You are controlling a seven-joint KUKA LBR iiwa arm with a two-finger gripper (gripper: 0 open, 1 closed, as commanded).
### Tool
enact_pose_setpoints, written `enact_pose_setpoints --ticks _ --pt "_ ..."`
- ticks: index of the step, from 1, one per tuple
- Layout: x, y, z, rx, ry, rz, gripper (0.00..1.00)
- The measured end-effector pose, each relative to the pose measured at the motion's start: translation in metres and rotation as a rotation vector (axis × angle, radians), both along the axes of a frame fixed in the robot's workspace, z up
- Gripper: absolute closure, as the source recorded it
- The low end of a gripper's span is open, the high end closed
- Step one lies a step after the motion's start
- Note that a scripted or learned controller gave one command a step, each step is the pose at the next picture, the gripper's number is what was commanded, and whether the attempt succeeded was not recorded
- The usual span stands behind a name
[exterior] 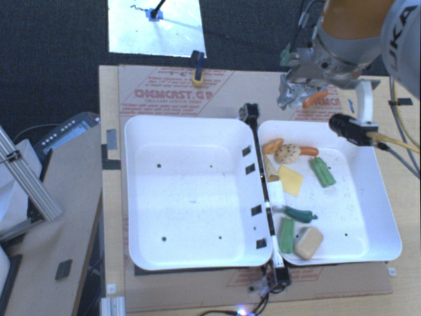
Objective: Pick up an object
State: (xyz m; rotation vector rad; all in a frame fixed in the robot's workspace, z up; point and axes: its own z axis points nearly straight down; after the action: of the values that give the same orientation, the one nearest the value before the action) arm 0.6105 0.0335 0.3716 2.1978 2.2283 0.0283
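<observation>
Pincer: raised above right bin, gripping an orange carrot-like piece; advice: lift straight, slowly, clear of the far rim, lest the shallow hold slip

My hand hangs above the far rim of the right bin, and the bin's right half lies open below me. Clutter crowds the left side: a cookie and orange pieces at the far end, a yellow slice and green block mid-bin, green pieces and a tan block near the front. The left bin is wide open, with the black-clipped divider standing between.
</observation>
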Motion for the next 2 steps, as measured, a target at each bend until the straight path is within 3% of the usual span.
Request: enact_pose_setpoints --ticks 1,2 --pt "0.007 0.119 0.065 0.001 0.010 0.003 1.00" --pt "-0.078 0.148 -0.118 -0.007 0.039 -0.006 1.00"
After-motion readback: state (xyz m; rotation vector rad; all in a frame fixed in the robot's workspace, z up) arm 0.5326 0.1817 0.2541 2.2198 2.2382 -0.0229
